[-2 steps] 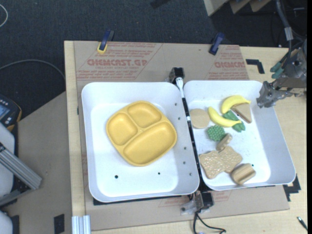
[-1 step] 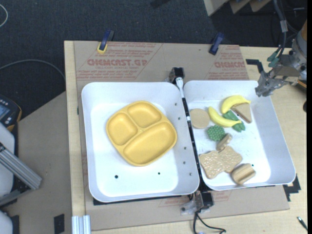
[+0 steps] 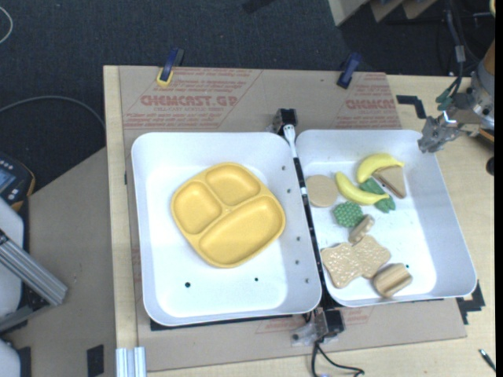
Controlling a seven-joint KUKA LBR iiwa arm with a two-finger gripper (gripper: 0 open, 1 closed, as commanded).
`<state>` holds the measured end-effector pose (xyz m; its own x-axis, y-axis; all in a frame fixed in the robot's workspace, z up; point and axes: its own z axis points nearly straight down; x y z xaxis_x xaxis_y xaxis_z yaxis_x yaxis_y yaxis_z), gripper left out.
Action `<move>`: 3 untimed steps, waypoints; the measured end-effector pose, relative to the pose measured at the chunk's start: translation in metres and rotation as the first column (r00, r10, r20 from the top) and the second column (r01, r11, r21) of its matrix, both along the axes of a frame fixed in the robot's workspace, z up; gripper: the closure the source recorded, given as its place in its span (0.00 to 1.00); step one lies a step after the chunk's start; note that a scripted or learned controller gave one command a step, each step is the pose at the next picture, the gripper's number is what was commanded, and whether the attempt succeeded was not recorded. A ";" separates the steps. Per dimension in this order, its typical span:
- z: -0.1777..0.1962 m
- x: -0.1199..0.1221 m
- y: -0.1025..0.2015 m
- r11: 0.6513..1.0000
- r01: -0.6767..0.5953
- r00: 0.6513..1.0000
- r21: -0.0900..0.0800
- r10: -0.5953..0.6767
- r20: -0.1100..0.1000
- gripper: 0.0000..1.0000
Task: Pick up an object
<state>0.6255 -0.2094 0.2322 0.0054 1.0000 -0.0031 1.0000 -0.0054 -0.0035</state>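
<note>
My gripper [image 3: 437, 135] hangs over the far right corner of the right bin [image 3: 448, 210], above its rim and apart from every object. In that bin lie toy foods: a curved yellow banana [image 3: 380, 165], a second banana [image 3: 357, 189], a brown toast wedge [image 3: 391, 182], a round tan biscuit [image 3: 321, 190], a green broccoli piece [image 3: 347, 213], a small tan piece [image 3: 361, 228], a large speckled cracker [image 3: 355, 259] and a bread roll [image 3: 391, 279]. The nearest object to the gripper is the curved banana, down and to its left.
The left bin [image 3: 157, 273] holds a yellow divided plate [image 3: 228, 214]. A black divider with a clamp [image 3: 286, 121] runs between the bins. Blue clips [image 3: 349, 71] and a yellow-blue one [image 3: 168, 67] pin the cardboard at the back. Cables trail at the front [image 3: 318, 336].
</note>
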 end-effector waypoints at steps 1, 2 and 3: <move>-0.039 -0.026 0.132 1.000 -0.017 1.000 0.011 0.017 -0.004 1.00; -0.049 -0.091 0.206 1.000 -0.013 1.000 0.008 0.013 -0.004 1.00; -0.002 -0.122 0.258 1.000 -0.012 1.000 0.006 0.012 0.006 1.00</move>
<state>0.5032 0.0485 0.2306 -0.0069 1.0000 0.0030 1.0000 0.0069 0.0027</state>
